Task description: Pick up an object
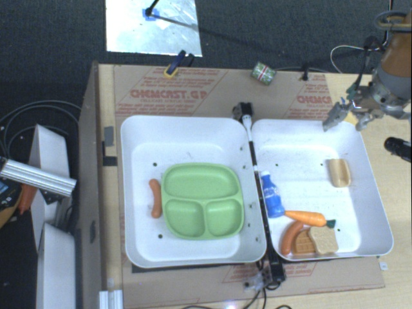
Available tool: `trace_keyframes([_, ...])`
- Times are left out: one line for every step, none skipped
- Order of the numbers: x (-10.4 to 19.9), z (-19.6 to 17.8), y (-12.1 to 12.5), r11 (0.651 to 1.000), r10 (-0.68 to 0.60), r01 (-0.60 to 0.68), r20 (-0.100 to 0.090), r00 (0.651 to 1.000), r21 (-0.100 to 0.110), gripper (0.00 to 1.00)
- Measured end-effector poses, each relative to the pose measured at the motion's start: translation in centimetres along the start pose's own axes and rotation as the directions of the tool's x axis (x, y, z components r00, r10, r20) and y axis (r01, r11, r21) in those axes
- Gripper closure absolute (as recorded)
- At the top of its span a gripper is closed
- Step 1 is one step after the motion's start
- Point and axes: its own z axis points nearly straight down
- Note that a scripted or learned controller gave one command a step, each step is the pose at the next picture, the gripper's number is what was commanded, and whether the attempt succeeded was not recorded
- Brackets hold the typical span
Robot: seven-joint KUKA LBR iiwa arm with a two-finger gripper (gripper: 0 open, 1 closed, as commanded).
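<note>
— What lies nearest in the right bin [370, 172]?

— A tan bread-like piece [338, 172], rounded, near the bin's far right wall. Long axis runs roughly toward and away from the camera.

— And your fingers?

— My gripper [346, 118] hangs over that bin's far right corner, fingers spread apart, nothing between them, touching nothing, well apart from the piece.

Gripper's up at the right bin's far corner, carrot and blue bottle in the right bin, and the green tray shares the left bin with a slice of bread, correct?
Not quite. In the camera view, the green tray shares the left bin with a sausage, not bread. The gripper, carrot, blue bottle and right bin are as stated.
</note>
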Motion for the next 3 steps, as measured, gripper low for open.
trace_keyframes([-1.0,7.3,-6.0,1.000,0.001,-0.001,0.000,1.000,0.002,0.00])
trace_keyframes([-1.0,12.6,-6.1,1.000,0.000,0.000,-0.001,1.000,-0.005,0.00])
trace_keyframes([-1.2,11.4,-6.0,1.000,0.000,0.000,0.006,1.000,-0.012,1.00])
